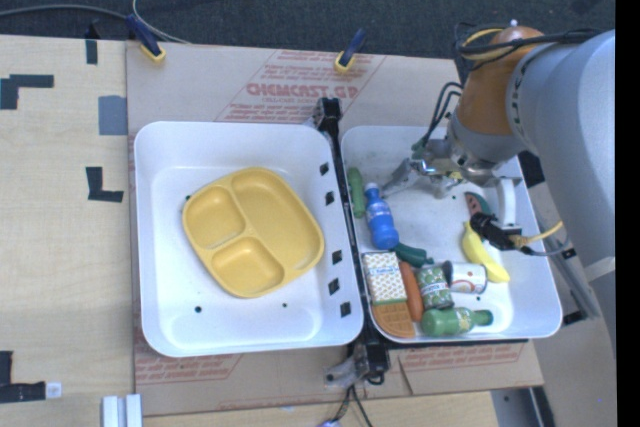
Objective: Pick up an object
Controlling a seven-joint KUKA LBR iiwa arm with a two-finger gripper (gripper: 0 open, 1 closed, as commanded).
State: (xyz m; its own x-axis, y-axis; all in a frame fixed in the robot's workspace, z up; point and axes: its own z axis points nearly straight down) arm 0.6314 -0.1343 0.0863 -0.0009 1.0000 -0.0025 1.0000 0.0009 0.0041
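Left bin [160, 215]: one yellow divided plate [252, 230], lying flat near the middle, apart from all else.

Right bin [545, 310]: a crowded lot. Green stick [356, 192] along the left wall; blue bottle [380, 220] just beside it; small box [382, 277] and carrot [411, 285] below; green bottle [455, 320] at the near rim; banana [484, 255] towards the right.

Pincer [430, 168]: low over the bin's far part, above bare floor, just beyond the blue bottle. Nothing between the fingers; whether they stand open or closed, cannot tell.

Step, by judgement: approach, no pick made yet. Next move calls for settling over one item, likely the blue bottle, and closing across its narrow width.
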